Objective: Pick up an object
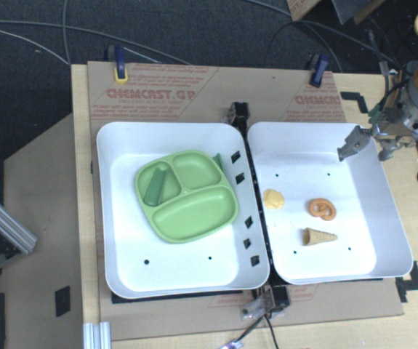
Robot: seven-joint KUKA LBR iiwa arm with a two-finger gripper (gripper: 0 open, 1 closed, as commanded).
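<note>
The right bin (pixel 361 257) holds three small things: a pale yellow lump (pixel 272 199) near its left wall, an orange pretzel-shaped piece (pixel 323 209) in the middle, and a tan cone (pixel 318 236) lying on its side just in front of the pretzel. My gripper (pixel 369 147) hangs over the bin's back right corner, well away from all three. It is open, with nothing between its fingers (pixel 350 146).
The left bin (pixel 121 260) contains a green divided plate (pixel 190 213) with a darker green stick (pixel 155 185) in its left compartment. A black hinge strip (pixel 246 195) runs between the bins. Blue clamps (pixel 121 67) sit at the board's back edge.
</note>
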